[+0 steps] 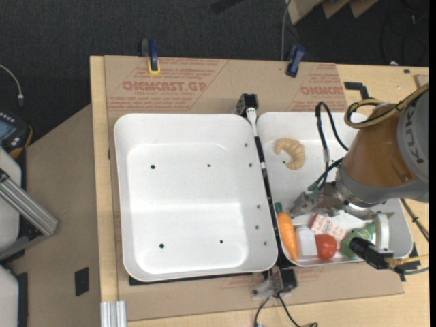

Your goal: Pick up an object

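Camera view: the arm is low over the right bin, its hand just above the carrot, tomato and small packet; finger spread, can't tell. We're on the approach; next comes closing on one item, croissant lies well apart
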